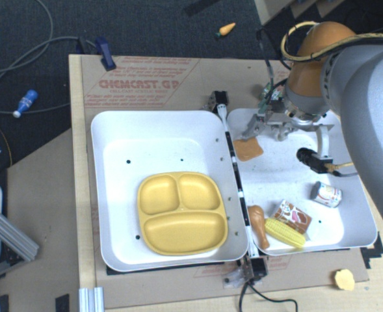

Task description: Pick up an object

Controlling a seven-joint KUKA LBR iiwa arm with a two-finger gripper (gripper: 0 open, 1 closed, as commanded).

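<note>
1. The gripper [267,130] hangs low over the far left corner of the right bin [347,229]; whether it is spread or pressed together I cannot tell from here, the metal parts blur into each other.
2. Just beneath and a touch nearer than the gripper lies a flat tan piece like a slice of toast [248,149], resting on the bin floor close to the divider between the bins.
3. Behind the gripper rises the grey arm [367,96] with its orange band [318,57], coming in from the right and covering the far right part of that bin.
4. A small silver can [326,194] lies on its side toward the right of the bin.
5. Along the near side of the same bin sit a brown sausage-like item [257,224], a yellow corn cob [285,232] and a red-and-white packet [293,217], grouped close together.
6. The left bin [113,142] holds a yellow divided plate [180,212] with three compartments, set toward its near side.
7. On the bench, near the right corner outside the bins, rests a small yellow lump [344,279].
</note>
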